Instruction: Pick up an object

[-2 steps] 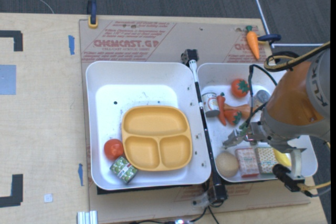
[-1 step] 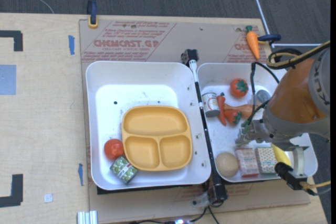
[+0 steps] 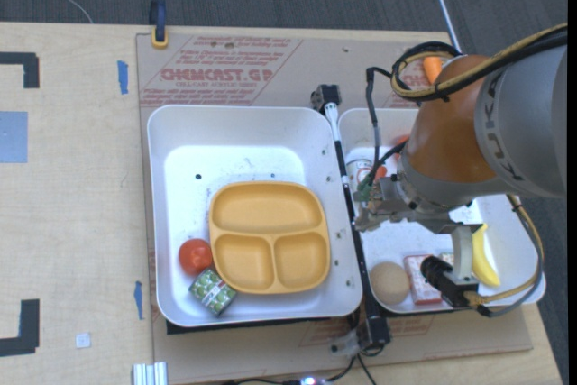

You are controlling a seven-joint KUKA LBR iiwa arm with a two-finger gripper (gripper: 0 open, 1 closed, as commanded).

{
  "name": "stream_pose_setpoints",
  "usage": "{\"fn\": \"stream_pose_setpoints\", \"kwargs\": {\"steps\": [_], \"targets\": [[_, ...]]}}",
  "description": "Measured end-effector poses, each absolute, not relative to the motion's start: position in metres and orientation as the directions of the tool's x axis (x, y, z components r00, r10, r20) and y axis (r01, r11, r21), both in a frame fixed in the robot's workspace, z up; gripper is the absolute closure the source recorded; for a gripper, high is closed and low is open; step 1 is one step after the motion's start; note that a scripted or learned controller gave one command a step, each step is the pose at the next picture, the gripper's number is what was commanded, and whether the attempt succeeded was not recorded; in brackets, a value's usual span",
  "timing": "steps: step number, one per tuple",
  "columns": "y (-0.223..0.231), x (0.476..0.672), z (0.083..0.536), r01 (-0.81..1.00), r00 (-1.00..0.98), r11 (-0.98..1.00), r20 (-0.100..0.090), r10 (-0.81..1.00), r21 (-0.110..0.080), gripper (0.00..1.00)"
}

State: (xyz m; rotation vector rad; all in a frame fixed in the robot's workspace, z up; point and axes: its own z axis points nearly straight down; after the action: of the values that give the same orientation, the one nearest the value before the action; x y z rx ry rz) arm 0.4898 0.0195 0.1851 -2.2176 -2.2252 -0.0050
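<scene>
Behind the left bin (image 3: 171, 194), red board lettering (image 3: 219, 74), perhaps "CHEMCAST GP"; fingers' (image 3: 368, 210) state unclear.

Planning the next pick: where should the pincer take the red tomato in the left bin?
Come straight down on the red tomato and pinch its round sides along the free diagonal: the yellow divided plate crowds its right, the green packet sits just below.

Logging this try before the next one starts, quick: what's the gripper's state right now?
Gripper: over the right bin near its left wall; open, shut or holding something cannot be told from this view.
</scene>
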Motion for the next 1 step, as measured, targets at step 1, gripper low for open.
{"fn": "stream_pose_setpoints", "kwargs": {"steps": [1], "targets": [[-0.0914, 0.5, 0.1847, 1.0, 0.001, -0.001, -0.003, 1.0, 0.002, 1.0]]}}
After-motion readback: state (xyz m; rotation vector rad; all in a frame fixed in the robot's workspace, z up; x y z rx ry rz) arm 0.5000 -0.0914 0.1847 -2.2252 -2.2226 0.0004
